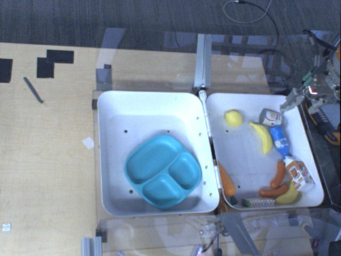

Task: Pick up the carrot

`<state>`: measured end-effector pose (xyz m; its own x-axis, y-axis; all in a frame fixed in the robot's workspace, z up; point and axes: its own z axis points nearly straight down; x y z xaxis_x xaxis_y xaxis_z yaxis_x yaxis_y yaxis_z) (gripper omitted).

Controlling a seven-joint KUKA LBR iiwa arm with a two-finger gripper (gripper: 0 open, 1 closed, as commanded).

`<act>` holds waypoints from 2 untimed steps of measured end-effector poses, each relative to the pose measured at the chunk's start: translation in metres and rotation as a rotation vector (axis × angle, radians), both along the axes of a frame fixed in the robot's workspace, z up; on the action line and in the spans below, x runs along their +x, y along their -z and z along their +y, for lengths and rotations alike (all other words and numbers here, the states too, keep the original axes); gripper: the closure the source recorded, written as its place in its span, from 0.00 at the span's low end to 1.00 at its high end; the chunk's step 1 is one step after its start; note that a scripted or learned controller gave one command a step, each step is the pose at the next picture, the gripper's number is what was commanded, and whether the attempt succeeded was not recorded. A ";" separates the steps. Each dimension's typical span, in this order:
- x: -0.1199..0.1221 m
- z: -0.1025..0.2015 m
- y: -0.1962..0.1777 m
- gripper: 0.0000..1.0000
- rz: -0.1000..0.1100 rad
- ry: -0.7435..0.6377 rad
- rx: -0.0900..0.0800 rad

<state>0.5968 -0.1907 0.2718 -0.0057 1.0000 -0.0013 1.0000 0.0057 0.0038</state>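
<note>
Orange tapered carrot lies against the left wall of the right white bin, near its front corner, untouched. Gripper sits at that bin's far right rim, well apart; its opening can't be told. Whole pick is left: reach, grasp, lift.

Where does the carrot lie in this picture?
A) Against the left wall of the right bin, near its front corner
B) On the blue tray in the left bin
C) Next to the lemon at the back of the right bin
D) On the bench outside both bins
A: the carrot lies along the left wall of the right bin, near its front corner, far from the lemon.
</note>
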 end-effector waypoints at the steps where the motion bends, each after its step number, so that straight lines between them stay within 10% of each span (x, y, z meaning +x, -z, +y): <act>1: -0.036 0.054 0.168 0.00 -0.003 -0.067 0.000; 2: -0.034 0.054 0.156 1.00 -0.007 -0.068 0.000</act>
<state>0.5630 -0.1369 0.1155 -0.0733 0.9973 -0.0018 0.9972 0.0734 0.0109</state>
